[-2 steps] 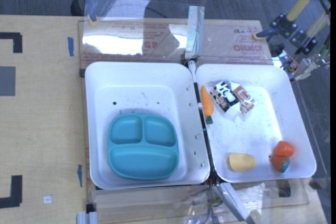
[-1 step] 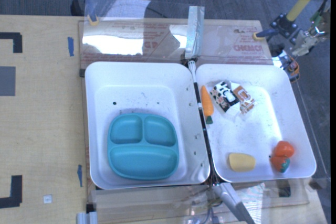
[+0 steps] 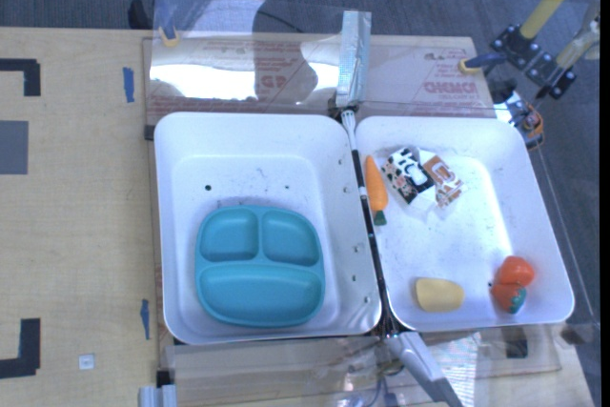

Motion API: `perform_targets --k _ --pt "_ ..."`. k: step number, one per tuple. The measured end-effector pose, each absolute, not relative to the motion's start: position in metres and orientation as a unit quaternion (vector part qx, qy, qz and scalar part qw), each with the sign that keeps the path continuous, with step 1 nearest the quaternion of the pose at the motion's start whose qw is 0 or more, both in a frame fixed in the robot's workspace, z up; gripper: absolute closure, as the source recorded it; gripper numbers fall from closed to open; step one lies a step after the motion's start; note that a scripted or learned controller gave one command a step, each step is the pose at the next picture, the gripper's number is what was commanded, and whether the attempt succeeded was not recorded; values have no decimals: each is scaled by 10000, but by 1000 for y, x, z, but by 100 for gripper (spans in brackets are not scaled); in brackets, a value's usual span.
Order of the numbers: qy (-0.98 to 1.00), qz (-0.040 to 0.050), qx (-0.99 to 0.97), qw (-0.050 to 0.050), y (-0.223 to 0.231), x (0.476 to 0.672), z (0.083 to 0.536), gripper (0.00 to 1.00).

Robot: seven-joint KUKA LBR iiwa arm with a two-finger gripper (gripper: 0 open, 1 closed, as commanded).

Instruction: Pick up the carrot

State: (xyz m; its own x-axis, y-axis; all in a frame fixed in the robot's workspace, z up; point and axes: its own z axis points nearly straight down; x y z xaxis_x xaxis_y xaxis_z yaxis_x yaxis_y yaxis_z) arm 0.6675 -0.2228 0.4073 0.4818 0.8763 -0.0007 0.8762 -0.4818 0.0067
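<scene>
Carrot (image 3: 376,185) is located in the right bin (image 3: 548,234), laid lengthwise just beside that bin's left wall, next to the seam between the two bins. Its green end is pointed toward the near side. A black-and-white packet (image 3: 405,172) sits just to its right, close but apparently not touching, with an orange-and-white packet (image 3: 442,179) past that. A yellow piece (image 3: 438,294) and a red-orange toy vegetable (image 3: 512,282) are well apart from it, near the front edge. The left bin (image 3: 176,205) is occupied by a teal divided plate (image 3: 258,265).

Pincer state cannot be told: neither how far it is open nor whether anything is held. The carrot is judged untouched, so the step in hand is taken as the approach — pick not yet begun.

Next move: a descent over the carrot's middle is needed, with the closing direction set across its narrow width. Room is tight — wall on one side, packet on the other. A slip against the wall or a nudged packet is the likely failure.
</scene>
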Motion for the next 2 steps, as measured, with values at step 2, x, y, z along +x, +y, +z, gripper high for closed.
perform_targets --k 2 --pt "3967 -12 9180 -11 -223 643 291 100"
